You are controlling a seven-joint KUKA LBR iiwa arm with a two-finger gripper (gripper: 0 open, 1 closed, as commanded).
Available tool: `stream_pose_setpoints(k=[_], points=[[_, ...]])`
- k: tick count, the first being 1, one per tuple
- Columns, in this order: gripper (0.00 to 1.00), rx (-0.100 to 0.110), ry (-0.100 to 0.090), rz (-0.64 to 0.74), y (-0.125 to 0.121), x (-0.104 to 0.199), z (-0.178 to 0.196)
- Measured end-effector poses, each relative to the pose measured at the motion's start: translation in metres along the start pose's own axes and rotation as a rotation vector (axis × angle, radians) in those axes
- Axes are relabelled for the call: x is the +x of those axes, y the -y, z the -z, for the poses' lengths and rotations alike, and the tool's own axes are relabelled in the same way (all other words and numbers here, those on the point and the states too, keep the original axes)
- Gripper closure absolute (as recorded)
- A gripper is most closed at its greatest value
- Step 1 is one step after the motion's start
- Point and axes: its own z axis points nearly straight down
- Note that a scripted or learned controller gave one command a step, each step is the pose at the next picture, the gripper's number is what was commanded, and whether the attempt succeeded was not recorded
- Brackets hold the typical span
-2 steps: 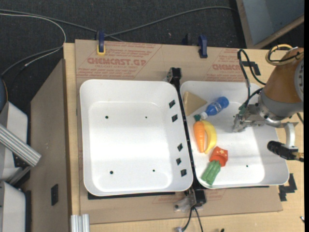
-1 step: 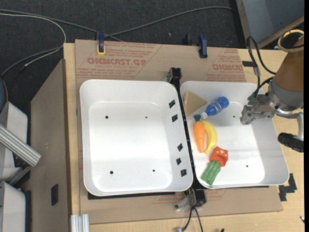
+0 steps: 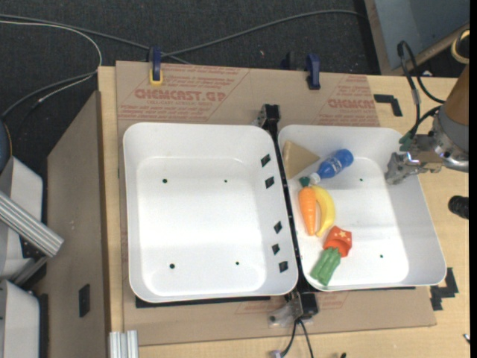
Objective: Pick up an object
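The gripper (image 3: 396,168) hangs over the right bin's (image 3: 417,230) far edge; whether it is spread or clenched cannot be told. The toys, like the banana (image 3: 325,207), lie by the bin's left wall. It seems the reaching step; next comes moving over one and going down.

A brown cardboard sheet printed with red lettering (image 3: 186,92) covers the bench, held by a yellow clamp (image 3: 156,66) and a blue clamp (image 3: 313,71). Dark grey carpet (image 3: 223,13) lies beyond, crossed by thin cables (image 3: 67,28).
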Motion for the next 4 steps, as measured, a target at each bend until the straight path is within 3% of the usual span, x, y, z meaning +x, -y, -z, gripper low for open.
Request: stream_pose_setpoints(k=[1,2,4], points=[[1.00,-0.001,0.001,0.001,-0.010,-0.006,0.057],[1.00,0.008,-0.004,0.005,-0.010,0.050,0.046],[1.00,0.004,-0.004,0.007,-0.034,0.163,0.054]])
